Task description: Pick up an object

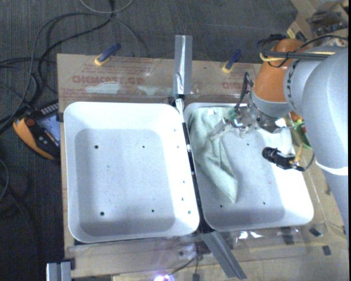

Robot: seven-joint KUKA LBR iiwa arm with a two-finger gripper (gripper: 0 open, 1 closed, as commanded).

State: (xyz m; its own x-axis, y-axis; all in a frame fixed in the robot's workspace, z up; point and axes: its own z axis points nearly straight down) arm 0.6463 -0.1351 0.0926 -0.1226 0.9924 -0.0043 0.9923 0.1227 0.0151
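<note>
A pale green cloth (217,157) lies crumpled in the right bin (263,212), running from the bin's far left corner down toward its middle. My gripper (241,122) is low over the far end of that bin, right at the cloth's upper edge, where a fold of cloth rises toward it. Wrist hardware blocks the tips, so whether it holds the cloth cannot be made out. The orange band (273,84) of the arm sits just behind the gripper.
The left bin (82,157) sits beside it, split off by a dark divider and a metal post (182,63). A small black part (276,155) on a cable hangs over the right bin's right side. Two clamps (108,53) (231,60) grip the bench's far edge.
</note>
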